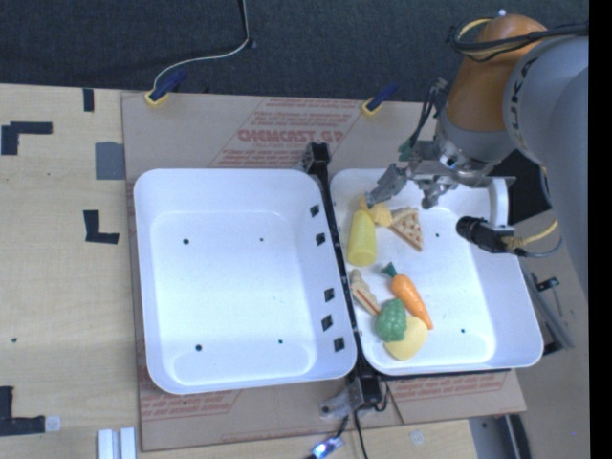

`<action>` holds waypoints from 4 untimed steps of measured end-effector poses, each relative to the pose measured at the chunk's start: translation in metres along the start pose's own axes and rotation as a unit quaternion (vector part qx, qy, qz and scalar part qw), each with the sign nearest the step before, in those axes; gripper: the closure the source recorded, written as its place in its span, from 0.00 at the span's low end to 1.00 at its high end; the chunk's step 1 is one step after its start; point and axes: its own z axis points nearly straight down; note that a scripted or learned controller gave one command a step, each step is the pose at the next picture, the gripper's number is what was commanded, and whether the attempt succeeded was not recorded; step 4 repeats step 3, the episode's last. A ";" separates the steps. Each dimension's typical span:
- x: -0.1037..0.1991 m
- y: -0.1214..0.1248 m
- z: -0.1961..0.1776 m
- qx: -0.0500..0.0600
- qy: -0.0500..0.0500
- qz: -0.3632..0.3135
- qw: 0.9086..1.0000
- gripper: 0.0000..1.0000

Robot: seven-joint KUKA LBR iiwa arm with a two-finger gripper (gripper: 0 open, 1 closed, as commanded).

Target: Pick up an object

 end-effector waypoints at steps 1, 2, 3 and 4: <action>0.005 -0.023 0.113 0.002 0.000 0.000 1.000 0.00; 0.006 -0.021 0.098 0.000 0.000 -0.001 1.000 1.00; 0.107 -0.037 0.001 -0.004 0.002 -0.004 1.000 1.00; 0.107 -0.037 0.001 -0.004 0.002 -0.004 1.000 1.00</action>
